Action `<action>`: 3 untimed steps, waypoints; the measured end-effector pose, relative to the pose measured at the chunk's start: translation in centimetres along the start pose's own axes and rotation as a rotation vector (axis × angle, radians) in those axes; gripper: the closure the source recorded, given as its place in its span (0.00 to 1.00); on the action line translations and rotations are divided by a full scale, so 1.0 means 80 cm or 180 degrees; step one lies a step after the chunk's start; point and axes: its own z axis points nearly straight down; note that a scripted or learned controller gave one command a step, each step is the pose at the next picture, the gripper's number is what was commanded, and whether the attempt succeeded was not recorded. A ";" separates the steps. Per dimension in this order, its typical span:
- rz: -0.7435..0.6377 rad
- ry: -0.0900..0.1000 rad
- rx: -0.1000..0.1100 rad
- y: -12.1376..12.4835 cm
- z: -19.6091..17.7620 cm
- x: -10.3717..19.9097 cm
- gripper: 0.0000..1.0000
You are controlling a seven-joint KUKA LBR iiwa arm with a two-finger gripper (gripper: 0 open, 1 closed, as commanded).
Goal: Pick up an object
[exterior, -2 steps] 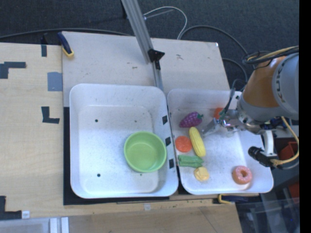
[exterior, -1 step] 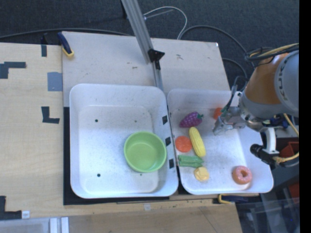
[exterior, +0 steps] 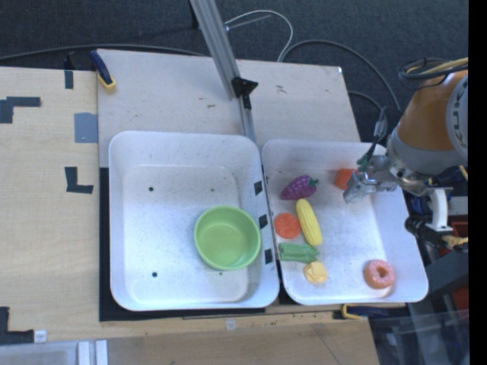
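- Two white bins side by side on the bench. Left bin (exterior: 129, 226) holds one green bowl (exterior: 227, 238), low and right of its middle.
- Right bin (exterior: 403, 242) holds the pickable things: purple grapes (exterior: 300, 186), yellow corn (exterior: 308, 221), a round orange-red piece (exterior: 287, 225) touching the corn's left side, a green vegetable (exterior: 298, 252) just below, a small yellow item (exterior: 315, 272), a pink doughnut (exterior: 379, 274) near the lower right corner, and an orange-red block (exterior: 344, 179) near the upper rim.
- Arm comes in from the right; gripper (exterior: 356, 186) hangs over the bin's upper right part, just beside the orange-red block.
- Claw state: cannot tell. The metal tip is small and blurred, and nothing is seen between it.
- Likely target: the orange-red block, being nearest; this is a guess from position alone.
- Progress: early. No object is lifted; all lie on the bin floor. Closing on a piece and raising it remain to be done.
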 end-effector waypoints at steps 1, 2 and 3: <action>-0.0002 -0.0004 -0.0010 0.000 -0.079 -0.002 1.00; -0.0002 0.0001 0.0003 0.001 -0.109 -0.001 1.00; -0.0015 0.0007 0.0016 0.001 -0.088 0.065 1.00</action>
